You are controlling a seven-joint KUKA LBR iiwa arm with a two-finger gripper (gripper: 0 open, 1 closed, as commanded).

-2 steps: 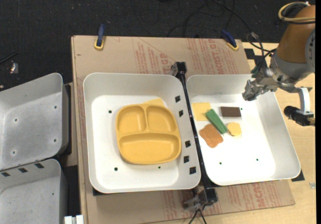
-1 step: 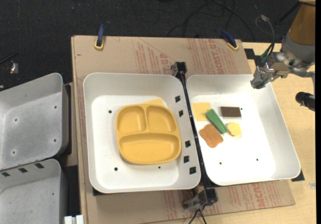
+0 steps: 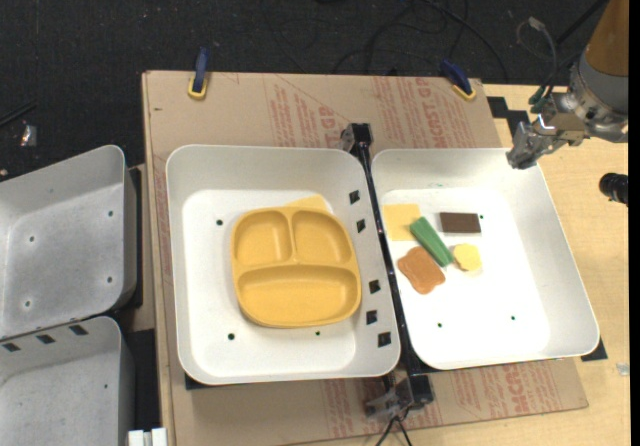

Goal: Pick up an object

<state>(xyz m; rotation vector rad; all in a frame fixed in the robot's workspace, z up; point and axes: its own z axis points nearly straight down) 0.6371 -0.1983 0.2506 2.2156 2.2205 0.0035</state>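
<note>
1. So the pickable stuff is all bunched up in the right bin (image 3: 520,334), toward its left wall near the divider: a green stick (image 3: 431,241) lying slantwise, an orange-brown piece (image 3: 421,271) touching its lower end, a small yellow lump (image 3: 466,257) just beside it, a dark brown block (image 3: 460,224) above that, and a flat pale-yellow square (image 3: 400,221) partly under the green one.
2. That clump is tight, so I'd guess the brown block or the yellow lump is the easiest grab, since they sit on the outside of the pile.
3. Left bin (image 3: 200,334) just holds a yellow divided tray (image 3: 296,267), filling its middle. Probably too wide to pinch.
4. The gripper (image 3: 525,149) hangs over the right bin's far right corner, well apart from the pile, nothing visibly in it. Can't tell how the jaws are set, too small and blurry.
5. Both bins sit on a cardboard sheet (image 3: 300,99) clamped to the worktop at the far edge, presumably so nothing slides.
</note>
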